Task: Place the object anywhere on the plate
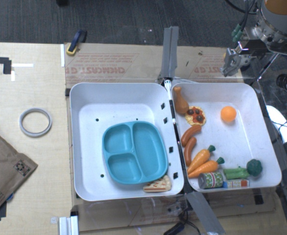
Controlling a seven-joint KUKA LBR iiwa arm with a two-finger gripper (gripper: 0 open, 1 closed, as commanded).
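A blue three-compartment plate (133,152) lies in the left bin (84,131). A waffle-like piece (158,185) rests against the plate's near right edge. The right bin (251,131) holds toy food: an orange ball (228,114), a pizza slice (196,115), a brown drumstick (181,102), two sausages (190,133), two carrots (202,163), a can (211,180) and broccoli (254,167). My gripper (231,62) hangs above the bench just beyond the right bin's far edge, open, with nothing between its fingers.
A grey divider post (170,53) stands between the bins at the back. On the bench to the left are a tape ring (35,122) and a brown cardboard box (4,173). A blue-and-yellow tool (76,41) lies at the far edge.
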